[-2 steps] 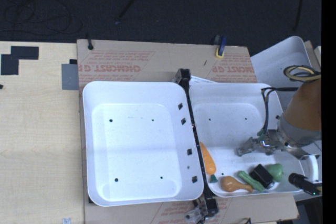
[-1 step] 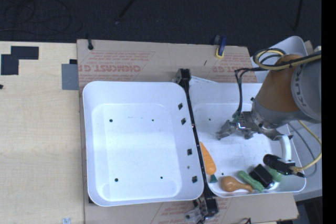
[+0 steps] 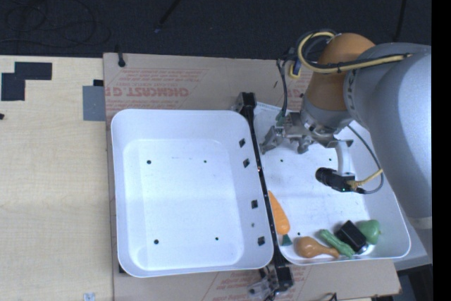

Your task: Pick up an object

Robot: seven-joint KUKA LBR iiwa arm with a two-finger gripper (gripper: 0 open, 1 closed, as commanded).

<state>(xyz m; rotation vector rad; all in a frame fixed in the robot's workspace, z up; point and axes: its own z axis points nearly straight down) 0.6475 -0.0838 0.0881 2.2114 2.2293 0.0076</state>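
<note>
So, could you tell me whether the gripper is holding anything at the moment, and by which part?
That cannot be told. The gripper hangs over the back of the right bin, seen from above, well away from the toys at the front.

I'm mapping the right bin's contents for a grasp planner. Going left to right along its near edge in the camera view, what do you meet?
Orange carrot-like piece → tan pear-shaped piece → long green piece → black block → round green piece.

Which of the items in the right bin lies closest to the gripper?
The orange carrot against the bin's left wall. It lies higher up than the cluster along the near edge, so nearer the gripper.
</note>
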